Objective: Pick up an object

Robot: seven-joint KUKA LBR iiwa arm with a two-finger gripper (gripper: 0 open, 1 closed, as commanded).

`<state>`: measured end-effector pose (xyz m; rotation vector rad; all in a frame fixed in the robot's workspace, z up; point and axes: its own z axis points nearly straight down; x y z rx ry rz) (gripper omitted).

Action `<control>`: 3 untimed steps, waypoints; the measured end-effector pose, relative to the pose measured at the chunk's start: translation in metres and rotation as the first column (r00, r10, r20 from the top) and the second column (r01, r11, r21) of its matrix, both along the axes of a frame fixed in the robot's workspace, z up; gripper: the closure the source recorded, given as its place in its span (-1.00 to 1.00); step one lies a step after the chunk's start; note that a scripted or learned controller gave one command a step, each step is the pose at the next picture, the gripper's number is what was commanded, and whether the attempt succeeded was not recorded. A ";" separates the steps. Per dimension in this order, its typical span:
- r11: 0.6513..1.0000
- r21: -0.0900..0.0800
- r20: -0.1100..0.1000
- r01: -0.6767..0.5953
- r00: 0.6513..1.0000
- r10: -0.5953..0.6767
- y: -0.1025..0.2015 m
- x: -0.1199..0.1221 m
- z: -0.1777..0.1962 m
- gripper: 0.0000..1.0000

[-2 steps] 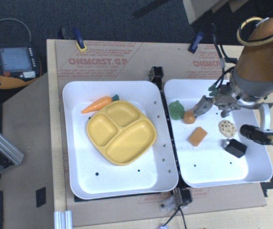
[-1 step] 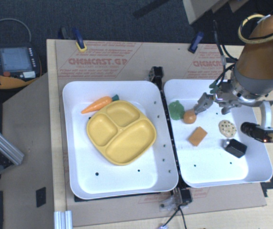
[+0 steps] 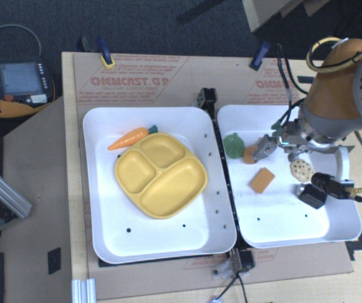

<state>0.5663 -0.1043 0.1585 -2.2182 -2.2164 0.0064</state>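
My gripper (image 3: 262,148) hangs over the upper middle of the right bin (image 3: 275,232), pointing left. A small orange-brown piece (image 3: 249,156) lies right at its tip, and I cannot tell whether the two touch. Just left of that piece sits a green lump (image 3: 234,145), close to the bin's left wall. An orange block (image 3: 262,180) rests on the bin floor below the gripper. A round pale cookie with dark dots (image 3: 301,168) lies to the right, under the wrist.
The left bin (image 3: 105,226) holds a yellow divided plate (image 3: 160,175) with an orange carrot (image 3: 127,138) by its upper left edge. The arm's grey and orange body (image 3: 335,87) covers the right bin's upper right corner.
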 end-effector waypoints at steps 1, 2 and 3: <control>1.000 0.001 0.000 0.000 1.000 0.000 0.002 -0.006 -0.044 -1.00; 1.000 0.000 0.003 0.000 1.000 0.000 0.003 -0.006 -0.076 -1.00; 1.000 -0.001 0.009 0.000 1.000 0.000 0.003 -0.005 -0.063 1.00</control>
